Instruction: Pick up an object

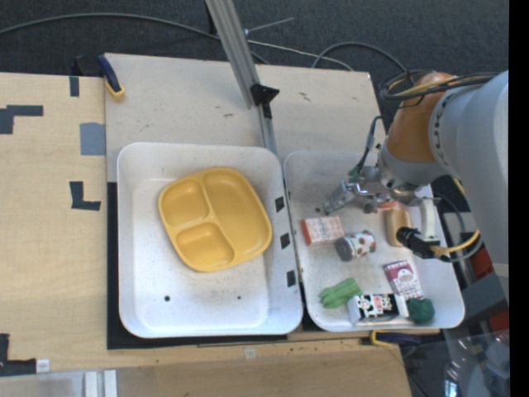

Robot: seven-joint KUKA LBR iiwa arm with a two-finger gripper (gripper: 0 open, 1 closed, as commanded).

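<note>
My gripper point(337, 198) hangs over the upper middle of the right bin point(307, 172), its fingers spread and nothing between them. Just below it lies a small red and white box point(322, 229). To the right of that box rests a small can point(356, 244) on its side. Lower down are a green object point(340, 293), a black and white carton point(376, 306), a red and white packet point(402, 278) and a dark green ball point(421, 309). A tan object point(397, 220) lies beside the arm's wrist.
The left bin point(136, 246) holds a yellow divided plate point(215, 218). A metal pole point(235, 40) slants down from the top to the gap between the bins. The grey arm with its orange band point(417, 131) covers the right bin's upper right.
</note>
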